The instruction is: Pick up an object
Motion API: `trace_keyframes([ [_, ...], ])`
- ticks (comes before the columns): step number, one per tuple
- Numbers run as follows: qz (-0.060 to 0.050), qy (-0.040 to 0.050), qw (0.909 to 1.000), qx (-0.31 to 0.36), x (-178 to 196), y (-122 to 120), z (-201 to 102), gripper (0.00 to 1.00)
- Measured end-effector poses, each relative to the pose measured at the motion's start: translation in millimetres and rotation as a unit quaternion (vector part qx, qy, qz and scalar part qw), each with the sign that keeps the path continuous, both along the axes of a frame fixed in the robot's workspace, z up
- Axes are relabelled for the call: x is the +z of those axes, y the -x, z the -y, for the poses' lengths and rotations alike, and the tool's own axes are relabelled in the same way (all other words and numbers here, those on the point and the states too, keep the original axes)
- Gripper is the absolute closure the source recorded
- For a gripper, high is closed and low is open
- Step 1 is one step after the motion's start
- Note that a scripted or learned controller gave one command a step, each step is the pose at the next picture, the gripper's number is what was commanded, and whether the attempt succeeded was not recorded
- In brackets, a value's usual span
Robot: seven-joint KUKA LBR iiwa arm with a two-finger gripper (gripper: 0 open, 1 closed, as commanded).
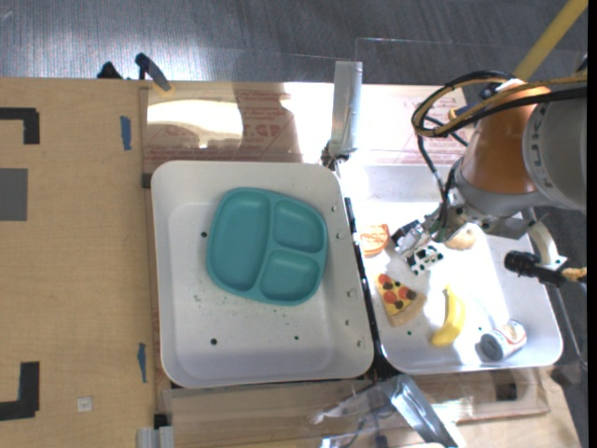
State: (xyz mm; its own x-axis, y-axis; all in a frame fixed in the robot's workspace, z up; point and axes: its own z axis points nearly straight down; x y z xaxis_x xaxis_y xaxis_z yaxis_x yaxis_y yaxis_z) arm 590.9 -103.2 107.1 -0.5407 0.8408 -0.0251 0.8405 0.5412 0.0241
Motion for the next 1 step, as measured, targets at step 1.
trace_keyframes([
  [1,-0.013,-0.0074,0.9829,-0.183,152.2,17.5,-55.4,1.0],
])
